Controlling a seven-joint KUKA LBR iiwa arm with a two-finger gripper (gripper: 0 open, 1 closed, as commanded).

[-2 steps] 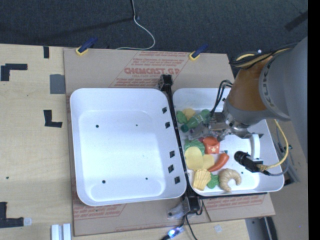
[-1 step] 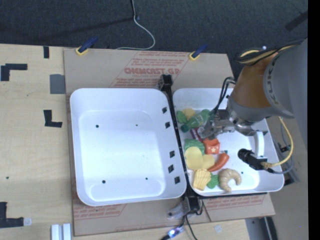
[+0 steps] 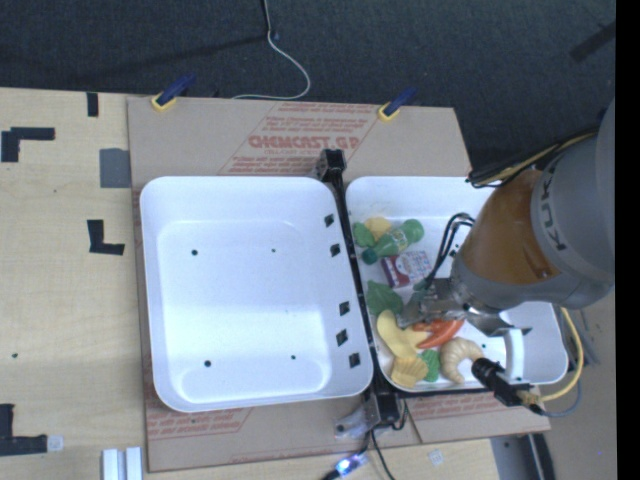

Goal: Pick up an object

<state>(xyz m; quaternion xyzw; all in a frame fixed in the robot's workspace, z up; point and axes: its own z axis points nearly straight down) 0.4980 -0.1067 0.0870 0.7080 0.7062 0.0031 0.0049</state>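
The right bin (image 3: 552, 360) holds a heap of toy food along its left side. A green bottle (image 3: 396, 240) and a small yellow piece (image 3: 376, 227) lie at the far end, with a red and white packet (image 3: 412, 265) just below them. Nearer lie a green leafy piece (image 3: 383, 298), a yellow banana (image 3: 396, 340), a red-orange pepper (image 3: 440, 330) and a tan curved piece (image 3: 458, 356). My gripper (image 3: 425, 311) is down among the heap, between the leafy piece and the pepper, right over the banana's far end. The wrist hides how it stands on them.
The left bin (image 3: 240, 298) lies beside the right one, with a black divider (image 3: 342, 258) between them. The arm's grey and orange body (image 3: 520, 243) covers the right bin's far right part. A cable (image 3: 555, 393) loops off the near right corner.
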